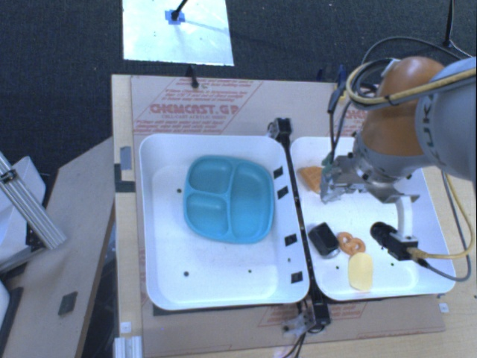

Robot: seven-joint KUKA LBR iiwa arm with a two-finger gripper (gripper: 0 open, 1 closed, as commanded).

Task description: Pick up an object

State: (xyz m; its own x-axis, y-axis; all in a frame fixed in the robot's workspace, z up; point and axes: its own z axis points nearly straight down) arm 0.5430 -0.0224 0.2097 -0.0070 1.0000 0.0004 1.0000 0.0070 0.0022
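My gripper (330, 191) hangs over the left part of the right bin (428, 200), reaching in from the right. Just to its upper left lies an orange piece (308, 176), close to the gripper tip; I cannot tell whether they touch. Nearer the front of the same bin lie a small black block (323, 239), an orange pretzel-shaped piece (350, 242) and a pale yellow piece (361, 271). Nothing shows as held.
The left bin (160, 200) holds a blue divided plate (228, 198) at its middle. A black-clipped divider (292, 200) runs between the two bins. The bins rest on a brown board (201, 103), with a shiny sheet (176, 21) behind it.
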